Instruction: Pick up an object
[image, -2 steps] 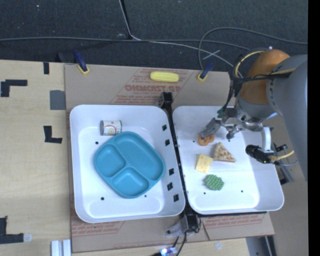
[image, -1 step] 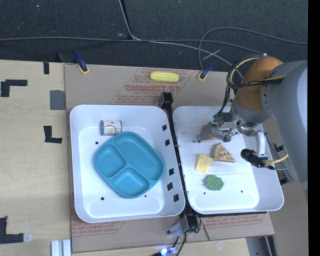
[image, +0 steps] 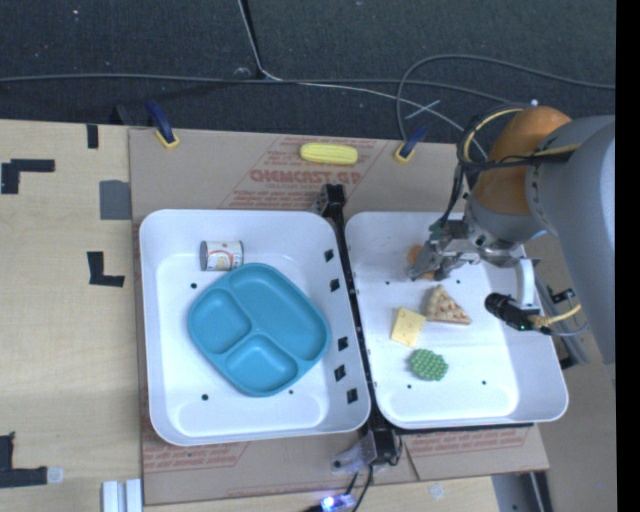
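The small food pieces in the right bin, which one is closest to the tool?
The orange-brown piece, right at the tool near the bin's far side. The pizza slice, yellow cheese square and green round piece lie farther toward the front.

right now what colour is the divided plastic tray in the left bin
Blue: the divided plastic tray is a light turquoise blue, seen best in the camera view.

Red printing ran across the cardboard sheet (image: 280, 178) under the bins, near the top centre of the frame — it seemed to read "CHEMCAST", though faint and partly illegible. The small can (image: 221, 255) in the left bin carried a label — too blurred to read.
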